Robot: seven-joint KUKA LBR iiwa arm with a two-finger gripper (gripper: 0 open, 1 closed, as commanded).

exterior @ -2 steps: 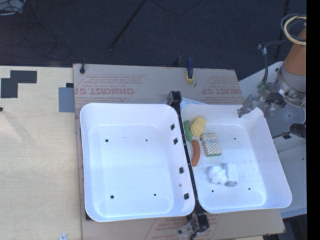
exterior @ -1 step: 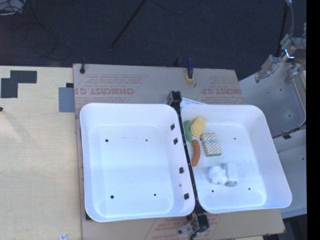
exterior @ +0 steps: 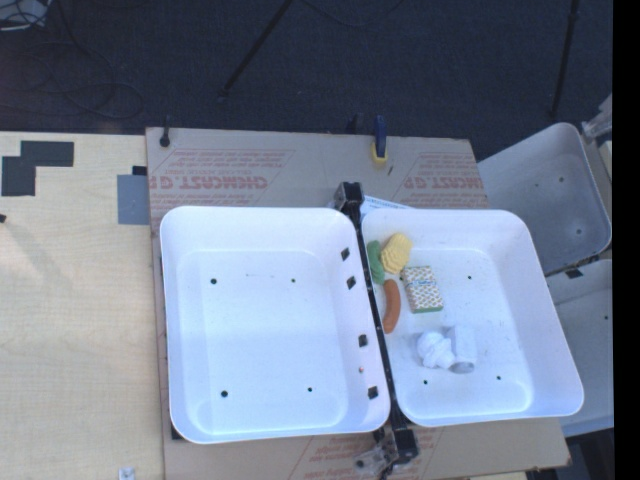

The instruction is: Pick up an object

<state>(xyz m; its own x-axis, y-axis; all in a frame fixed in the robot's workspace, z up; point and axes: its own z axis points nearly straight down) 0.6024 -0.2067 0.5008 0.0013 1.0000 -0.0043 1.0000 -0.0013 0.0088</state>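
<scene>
Here, two white bins sit side by side on the tabletop (exterior: 80, 298). The right bin (exterior: 540, 348) holds a yellow toy (exterior: 397, 252), green piece (exterior: 375, 260), orange sausage (exterior: 391, 306), small patterned box (exterior: 423, 289) and white cup (exterior: 447, 348), clustered near its left wall. The left bin (exterior: 260, 308) adjoins it. The hand's state cannot be told.

Small objects (exterior: 415, 303) lie clustered in the right bin's (exterior: 540, 368) left half.
</scene>
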